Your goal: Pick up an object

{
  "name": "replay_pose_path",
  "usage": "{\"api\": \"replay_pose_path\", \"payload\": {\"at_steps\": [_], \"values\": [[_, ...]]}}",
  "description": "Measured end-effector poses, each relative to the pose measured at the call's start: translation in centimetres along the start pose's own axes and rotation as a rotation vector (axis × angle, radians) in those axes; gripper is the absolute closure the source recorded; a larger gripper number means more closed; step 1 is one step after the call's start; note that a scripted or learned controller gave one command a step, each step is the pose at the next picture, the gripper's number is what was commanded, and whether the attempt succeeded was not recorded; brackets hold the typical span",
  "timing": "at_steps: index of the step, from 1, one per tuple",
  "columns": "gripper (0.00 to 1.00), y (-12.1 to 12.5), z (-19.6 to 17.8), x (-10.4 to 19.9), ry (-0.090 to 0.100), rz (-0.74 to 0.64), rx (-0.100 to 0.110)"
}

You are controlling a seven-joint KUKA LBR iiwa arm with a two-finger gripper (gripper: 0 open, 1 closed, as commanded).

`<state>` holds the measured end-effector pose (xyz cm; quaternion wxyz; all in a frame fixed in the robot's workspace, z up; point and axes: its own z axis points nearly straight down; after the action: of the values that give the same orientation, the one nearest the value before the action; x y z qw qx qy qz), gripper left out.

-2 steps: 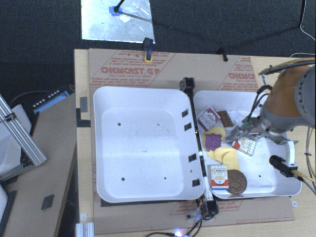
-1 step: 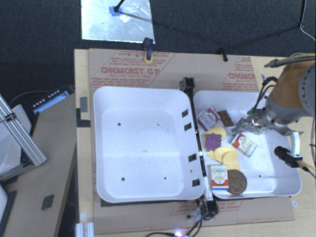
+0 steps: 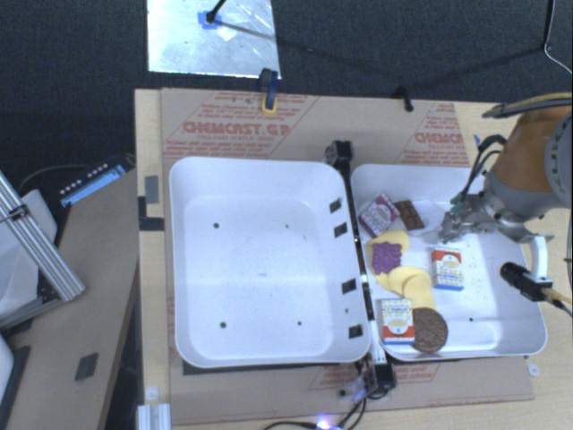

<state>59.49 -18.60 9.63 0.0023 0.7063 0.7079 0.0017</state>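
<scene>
The right bin [image 3: 510, 330] holds several small items: a pink-and-white packet [image 3: 378, 213], a brown bar [image 3: 410, 213], a purple piece [image 3: 386, 257], yellow slices [image 3: 412, 282], a red-white-blue box [image 3: 448, 269], a second small box [image 3: 397, 321] and a brown round cookie [image 3: 430, 331]. My gripper [image 3: 450, 227] hangs low over the bin's upper middle, just right of the brown bar and above the red-white-blue box. Nothing shows between its tips.
The left bin [image 3: 260, 258] lies beside the right one, with black clips [image 3: 345, 231] along the shared wall. The arm [image 3: 528, 173] comes in from the right over the bin's far corner. A black part [image 3: 526, 282] juts over the right rim.
</scene>
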Motion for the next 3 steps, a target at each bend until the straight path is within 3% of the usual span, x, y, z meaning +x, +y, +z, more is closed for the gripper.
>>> {"api": "replay_pose_path", "payload": {"at_steps": [1,2,3], "values": [[1.0,-7.9,1.2,5.5,0.005,0.001,0.011],[0.0,-7.6,1.1,5.2,0.0,0.001,0.004],[0.0,-10.5,0.7,8.7,-0.025,0.012,-0.021]]}}
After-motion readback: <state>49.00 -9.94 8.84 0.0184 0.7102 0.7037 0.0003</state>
